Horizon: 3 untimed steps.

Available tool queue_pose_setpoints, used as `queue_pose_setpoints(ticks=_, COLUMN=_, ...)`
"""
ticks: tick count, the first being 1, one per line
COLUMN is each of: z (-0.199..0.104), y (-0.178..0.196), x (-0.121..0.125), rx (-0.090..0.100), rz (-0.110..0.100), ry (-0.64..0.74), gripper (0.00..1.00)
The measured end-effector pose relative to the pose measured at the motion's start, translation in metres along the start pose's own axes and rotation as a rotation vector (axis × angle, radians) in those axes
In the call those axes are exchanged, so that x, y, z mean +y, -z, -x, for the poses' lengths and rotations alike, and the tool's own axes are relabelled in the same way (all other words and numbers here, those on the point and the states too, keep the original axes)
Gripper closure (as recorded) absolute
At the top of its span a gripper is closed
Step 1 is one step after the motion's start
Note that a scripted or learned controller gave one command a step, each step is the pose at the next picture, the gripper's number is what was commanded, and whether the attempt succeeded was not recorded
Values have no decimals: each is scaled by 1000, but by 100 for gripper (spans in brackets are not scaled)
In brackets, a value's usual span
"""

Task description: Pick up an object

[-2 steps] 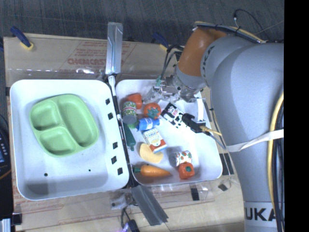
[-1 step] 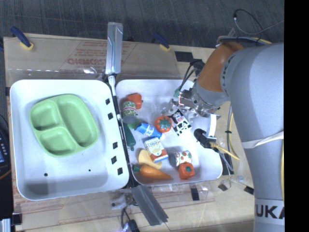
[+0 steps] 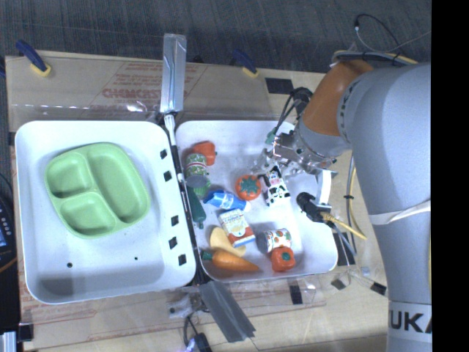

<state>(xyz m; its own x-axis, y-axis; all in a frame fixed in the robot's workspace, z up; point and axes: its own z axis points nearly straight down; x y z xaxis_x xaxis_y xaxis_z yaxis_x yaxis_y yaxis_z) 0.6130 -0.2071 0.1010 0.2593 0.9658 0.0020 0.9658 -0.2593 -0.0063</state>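
My gripper hangs low in the right bin, near its upper right part, on the grey arm with the orange band. Just below it lies a small black-and-white cow-patterned toy, and a red tomato sits just to its left. Whether the gripper touches either one is hidden by the wrist. Further left are an orange-red pepper, a small can and a blue object.
The bin's front holds a small carton, a yellow piece, a carrot, a printed can and a red pepper. A green divided plate lies in the left bin. A divider wall separates the bins.
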Motion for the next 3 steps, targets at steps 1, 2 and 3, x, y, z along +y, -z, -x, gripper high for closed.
queue_pose_setpoints(ticks=1, z=-73, y=101, x=4, rx=-1, rz=5, ry=-66, gripper=100)
queue_pose_setpoints(ticks=2, z=-131, y=87, x=-52, rx=-4, rz=-3, ry=-108, gripper=100)
queue_pose_setpoints(ticks=3, z=-131, y=95, x=-51, rx=-5, rz=-9, ry=-103, gripper=100)
